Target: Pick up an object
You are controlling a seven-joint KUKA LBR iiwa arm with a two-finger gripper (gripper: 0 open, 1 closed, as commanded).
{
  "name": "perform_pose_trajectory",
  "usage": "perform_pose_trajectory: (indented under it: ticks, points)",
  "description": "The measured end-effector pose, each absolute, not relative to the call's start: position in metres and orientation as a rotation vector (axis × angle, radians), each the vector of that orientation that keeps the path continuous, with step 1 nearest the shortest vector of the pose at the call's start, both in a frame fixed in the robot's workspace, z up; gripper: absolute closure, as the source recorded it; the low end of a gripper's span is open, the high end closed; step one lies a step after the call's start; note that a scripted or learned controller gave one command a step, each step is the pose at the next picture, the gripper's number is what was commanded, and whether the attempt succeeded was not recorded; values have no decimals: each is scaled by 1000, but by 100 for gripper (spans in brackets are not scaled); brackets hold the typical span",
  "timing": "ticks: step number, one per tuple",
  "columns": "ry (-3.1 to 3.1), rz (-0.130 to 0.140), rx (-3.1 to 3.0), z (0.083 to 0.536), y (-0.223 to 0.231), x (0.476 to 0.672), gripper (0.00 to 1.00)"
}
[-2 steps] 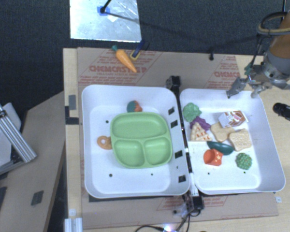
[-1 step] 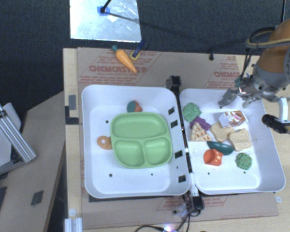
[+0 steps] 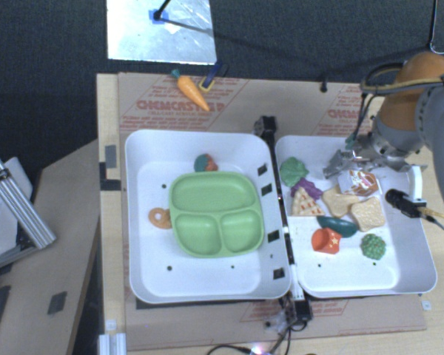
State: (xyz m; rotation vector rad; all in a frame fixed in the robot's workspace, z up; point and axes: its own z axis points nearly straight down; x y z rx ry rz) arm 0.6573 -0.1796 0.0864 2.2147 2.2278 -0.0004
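Two white bins with toy food

Left bin: one green plate. Right bin: two toasts. I can't tell the gripper's state.

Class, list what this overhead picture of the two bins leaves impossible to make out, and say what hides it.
1. Gripper: whether its fingers are open or shut; too small and blurred against the packet under it.
2. Small toy behind the green plate: its identity; the plate's rim partly hides it.
3. Arm: cut off by the right edge.
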Motion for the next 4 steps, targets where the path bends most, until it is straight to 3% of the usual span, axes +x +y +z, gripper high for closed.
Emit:
perform_pose_trajectory:
  ticks: [1,2,4]
  points:
    - [2227,2,2212,86,-179,658,0]
    - [2229,9,2210,97,-178,660,100]
    - [2224,7,2208,223,-171,666,100]
